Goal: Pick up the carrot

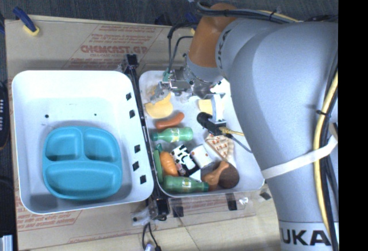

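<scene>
The carrot (168, 163) is a short orange piece with a green end, lying in the right bin (248, 178) close to its left wall, towards the front. A black-and-white item (183, 158) touches its right side. My gripper (171, 85) is low over the back of the same bin, just above a yellow food piece (159, 108), well behind the carrot. Nothing can be made out held in it. The grey arm covers the bin's right and back parts.
Around the carrot lie an orange sausage (169, 122), a green bottle (172, 135), a second green bottle (185, 185), a white-and-red block (203, 156), a brown item (222, 174) and a waffle-like slice (221, 145). The left bin (34, 89) holds a blue divided plate (83, 162).
</scene>
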Robot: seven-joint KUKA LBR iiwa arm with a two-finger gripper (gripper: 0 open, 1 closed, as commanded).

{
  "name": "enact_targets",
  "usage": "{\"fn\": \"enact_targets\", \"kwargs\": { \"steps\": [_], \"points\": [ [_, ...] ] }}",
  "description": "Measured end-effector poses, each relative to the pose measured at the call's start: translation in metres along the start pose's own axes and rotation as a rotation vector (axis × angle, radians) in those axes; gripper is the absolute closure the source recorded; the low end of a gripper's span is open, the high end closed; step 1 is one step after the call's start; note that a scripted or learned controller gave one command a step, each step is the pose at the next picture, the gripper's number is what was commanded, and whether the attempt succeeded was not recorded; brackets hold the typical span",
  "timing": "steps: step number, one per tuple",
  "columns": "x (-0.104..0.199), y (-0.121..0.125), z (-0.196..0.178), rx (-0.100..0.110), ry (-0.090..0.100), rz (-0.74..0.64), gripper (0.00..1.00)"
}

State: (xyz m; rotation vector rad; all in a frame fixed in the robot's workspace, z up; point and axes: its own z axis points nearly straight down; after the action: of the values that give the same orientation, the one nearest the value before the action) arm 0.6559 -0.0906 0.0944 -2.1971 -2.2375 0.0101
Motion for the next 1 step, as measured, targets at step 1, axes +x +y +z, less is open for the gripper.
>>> {"fn": "enact_targets", "kwargs": {
  "steps": [1],
  "points": [
    [-0.0001,0.0002,-0.0113,0.003,-0.002,-0.009,1.00]
  ]
}}
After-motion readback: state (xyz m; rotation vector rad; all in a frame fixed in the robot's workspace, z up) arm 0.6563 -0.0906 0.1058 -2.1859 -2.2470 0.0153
